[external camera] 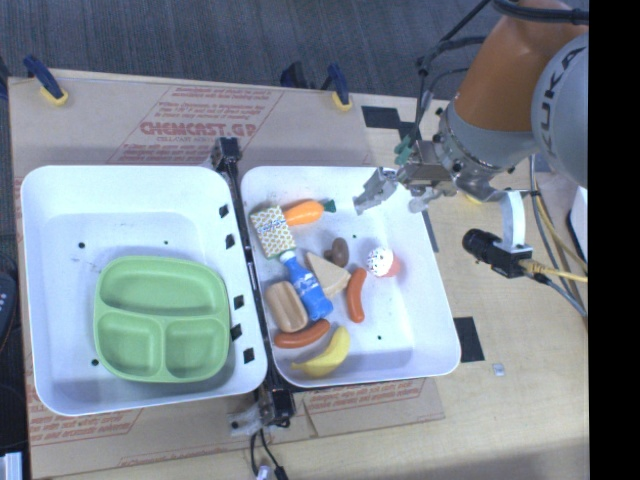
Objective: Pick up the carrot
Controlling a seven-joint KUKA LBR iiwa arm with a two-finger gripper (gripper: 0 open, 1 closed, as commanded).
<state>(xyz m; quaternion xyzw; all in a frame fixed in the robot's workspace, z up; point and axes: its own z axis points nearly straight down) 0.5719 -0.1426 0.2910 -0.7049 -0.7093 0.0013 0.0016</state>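
1. The carrot [304, 211] lies untouched in the right bin [425, 298], close to its far wall and toward the left of the bin, just beside the cracker packet [272, 231]. By my reading, the pick has not begun: nothing is lifted and nothing sits between the fingers.

2. The gripper [398, 189] hovers over the far right part of the right bin, near its rim and apart from the carrot. Its two fingers look spread and empty, though the slanted view makes the width of the gap hard to judge.

3. What is left, as I judge it: moving the gripper left over the carrot, coming down, closing and lifting.

4. The carrot's long axis runs roughly left to right in the camera view, nearly parallel to the bin's far wall. Its green top points right, toward the gripper; the orange tip points left, toward the divider between the bins.

5. A grasp across the short width seems the natural choice.
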